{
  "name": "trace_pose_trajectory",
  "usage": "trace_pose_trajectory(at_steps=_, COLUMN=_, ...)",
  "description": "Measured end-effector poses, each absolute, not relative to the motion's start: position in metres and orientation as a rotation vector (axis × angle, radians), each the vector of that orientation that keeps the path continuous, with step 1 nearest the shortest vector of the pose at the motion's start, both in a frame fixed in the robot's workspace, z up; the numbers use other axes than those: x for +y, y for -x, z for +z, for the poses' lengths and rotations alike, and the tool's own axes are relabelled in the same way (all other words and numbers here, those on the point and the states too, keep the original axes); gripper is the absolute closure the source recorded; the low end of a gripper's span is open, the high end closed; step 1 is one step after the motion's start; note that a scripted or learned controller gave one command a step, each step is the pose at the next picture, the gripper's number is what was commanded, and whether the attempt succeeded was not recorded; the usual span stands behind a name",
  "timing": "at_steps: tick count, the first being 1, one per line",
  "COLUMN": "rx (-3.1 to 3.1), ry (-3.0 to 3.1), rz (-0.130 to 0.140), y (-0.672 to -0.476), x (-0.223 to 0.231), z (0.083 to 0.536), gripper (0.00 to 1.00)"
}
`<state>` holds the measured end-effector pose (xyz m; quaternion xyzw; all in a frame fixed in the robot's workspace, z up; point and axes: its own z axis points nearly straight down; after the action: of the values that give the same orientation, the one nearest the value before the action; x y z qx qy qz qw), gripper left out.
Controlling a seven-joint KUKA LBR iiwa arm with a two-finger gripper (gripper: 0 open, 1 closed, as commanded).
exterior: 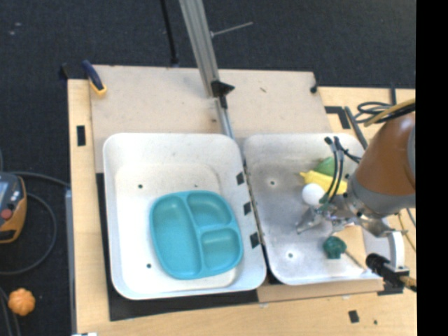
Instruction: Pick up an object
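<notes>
The right bin holds several small objects. A white ball lies beside a yellow piece, with a light green piece just behind them. A dark green object rests near the bin's front right corner. My gripper reaches down into this bin from the right, just in front of the white ball and to the left of the dark green object. Nothing is visibly held in it. The arm's orange band hides the bin's right edge.
The left bin holds a teal divided plate. An aluminium post rises behind the seam between the bins. A small orange object lies off the bench at the lower left. Cables run at the right.
</notes>
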<state>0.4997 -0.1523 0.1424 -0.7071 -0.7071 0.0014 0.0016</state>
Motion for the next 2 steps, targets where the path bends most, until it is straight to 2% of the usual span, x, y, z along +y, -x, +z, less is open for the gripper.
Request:
trace_pose_trajectory(at_steps=1, rx=-2.222, ry=2.225, rz=-0.001, y=-0.501, x=-0.153, z=0.1, gripper=0.0)
trace_pose_trajectory(at_steps=2, rx=-2.217, ry=2.231, rz=-0.008, y=-0.502, x=-0.154, z=0.114, gripper=1.0)
